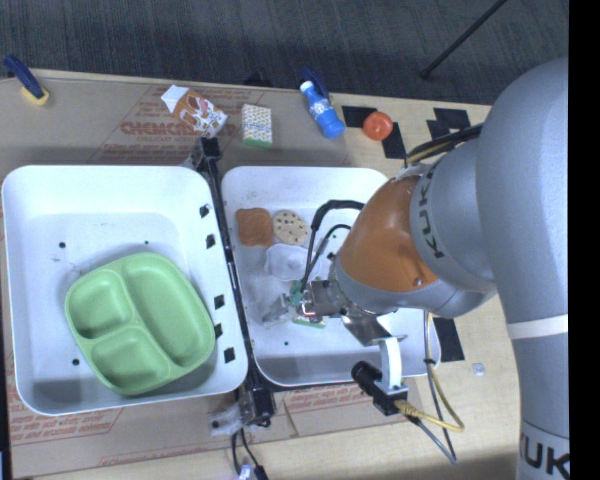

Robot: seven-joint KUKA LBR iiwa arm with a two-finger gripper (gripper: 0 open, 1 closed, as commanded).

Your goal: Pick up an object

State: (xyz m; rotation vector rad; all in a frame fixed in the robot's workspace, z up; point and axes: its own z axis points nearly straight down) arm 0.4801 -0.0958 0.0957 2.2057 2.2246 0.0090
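Pincer [302, 306] down in your right bin [310, 368], over clear clutter [285, 263]; wrist hides it, so can't tell its state. Probably mid-grasp; next, lift and check.

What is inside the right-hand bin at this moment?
In the right bin: a brown piece, a dotted round cracker and something clear. The arm covers the bin's right half, hiding anything there.

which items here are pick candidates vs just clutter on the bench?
In play, right bin under the gripper: brown bread-like piece, dotted round cracker, clear plastic item.

Lying about: green divided plate in left bin; blue bottle, orange ball, small patterned box, snack packet.
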